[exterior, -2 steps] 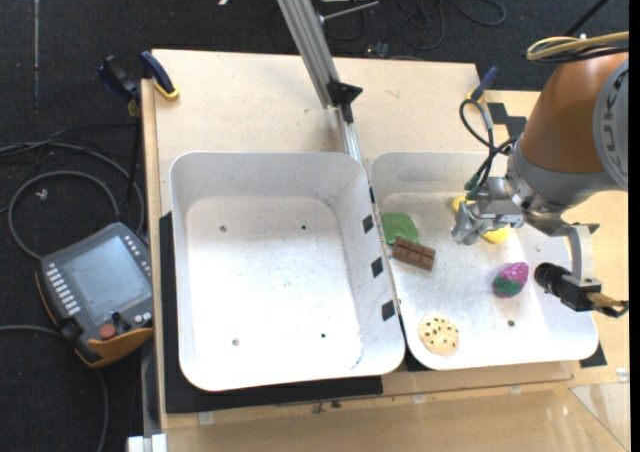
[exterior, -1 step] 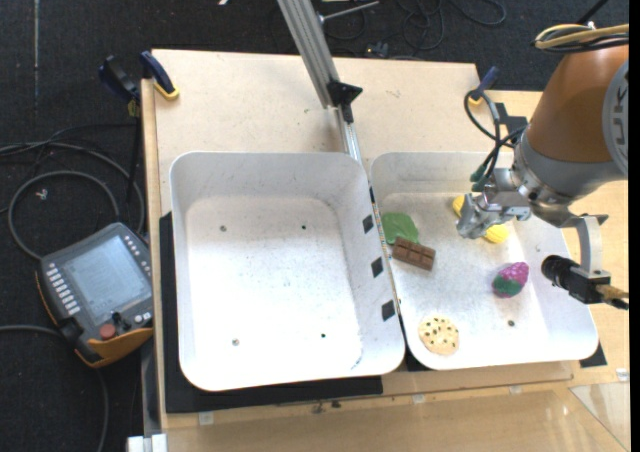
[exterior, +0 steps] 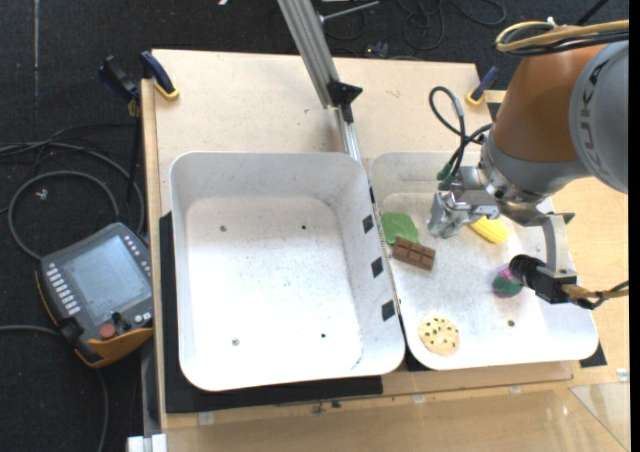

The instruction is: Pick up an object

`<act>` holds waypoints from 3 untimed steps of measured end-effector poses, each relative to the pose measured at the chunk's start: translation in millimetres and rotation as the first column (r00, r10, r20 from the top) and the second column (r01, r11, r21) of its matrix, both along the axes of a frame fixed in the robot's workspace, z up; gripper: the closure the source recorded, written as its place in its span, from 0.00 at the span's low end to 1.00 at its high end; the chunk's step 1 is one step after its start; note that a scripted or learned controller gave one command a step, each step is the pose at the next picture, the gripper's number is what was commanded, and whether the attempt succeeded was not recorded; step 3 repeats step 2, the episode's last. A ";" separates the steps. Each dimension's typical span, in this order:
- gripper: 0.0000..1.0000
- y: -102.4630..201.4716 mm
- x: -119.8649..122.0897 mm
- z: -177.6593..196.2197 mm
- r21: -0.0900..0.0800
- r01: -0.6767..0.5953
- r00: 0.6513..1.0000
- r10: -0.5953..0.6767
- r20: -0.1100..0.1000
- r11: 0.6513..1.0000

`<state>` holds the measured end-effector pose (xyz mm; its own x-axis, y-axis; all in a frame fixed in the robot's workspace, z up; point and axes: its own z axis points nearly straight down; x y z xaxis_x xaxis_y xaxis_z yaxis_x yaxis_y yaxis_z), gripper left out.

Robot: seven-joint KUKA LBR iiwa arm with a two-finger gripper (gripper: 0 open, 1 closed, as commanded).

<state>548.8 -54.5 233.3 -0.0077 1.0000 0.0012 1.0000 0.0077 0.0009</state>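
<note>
Camera view from above, looking down at a slant on my bench (exterior: 250,90), which carries two shallow white bins side by side. My grey arm with its orange band (exterior: 545,100) reaches in from the right and hangs over the right bin (exterior: 480,345). My tool (exterior: 447,216) points down near the middle of that bin, low over its floor. I cannot tell whether it is open or closed, and I see nothing gripped in it, so I judge that the pick is not yet done.

Several small things lie in the right bin as candidates. A yellow piece (exterior: 489,230) sits just beside my tool on its right, partly hidden by my wrist. A green piece (exterior: 400,226) lies to the tool's left, with a brown chocolate bar (exterior: 413,255) just below it, touching or nearly so. A round cookie (exterior: 438,334) rests near the front edge, well apart from the rest. A purple and green ball (exterior: 507,283) lies to the right, next to a black part hanging from my arm.

A metal pole (exterior: 305,25) slants across the back of the bench toward the wall between the bins. The left bin (exterior: 200,175) stands alongside. A control pendant (exterior: 95,290) lies on the floor to the left.
</note>
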 end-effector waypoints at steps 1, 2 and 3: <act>1.00 52.2 -7.7 10.3 0.001 -0.001 1.000 0.001 0.000 1.000; 1.00 104.7 -15.3 17.4 0.001 -0.001 1.000 0.001 0.000 1.000; 1.00 104.7 -15.3 17.4 0.001 -0.001 1.000 0.001 0.000 1.000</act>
